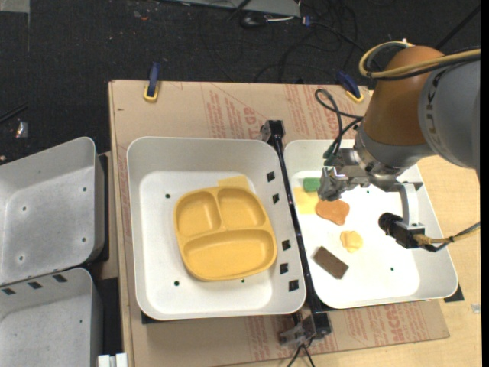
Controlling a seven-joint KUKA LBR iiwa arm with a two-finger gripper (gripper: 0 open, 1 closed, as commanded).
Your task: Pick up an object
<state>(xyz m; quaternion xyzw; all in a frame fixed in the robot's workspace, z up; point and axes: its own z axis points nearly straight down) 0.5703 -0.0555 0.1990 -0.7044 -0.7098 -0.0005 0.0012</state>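
Reaching in from the right, the arm (428, 105) places its gripper (334, 183) over the right bin (397, 285), near that bin's left edge. The jaw opening cannot be determined from this angle. Directly below the gripper lies an orange piece (333, 211); contact between the two cannot be confirmed. A green block (310, 183) sits just left of the gripper, with a yellow sheet (306, 203) beneath it. A small yellow piece (351, 240) lies near the bin centre, and a brown block (331, 261) lies toward the front edge. The left bin (153, 297) holds a yellow tray (225, 232) at its centre.
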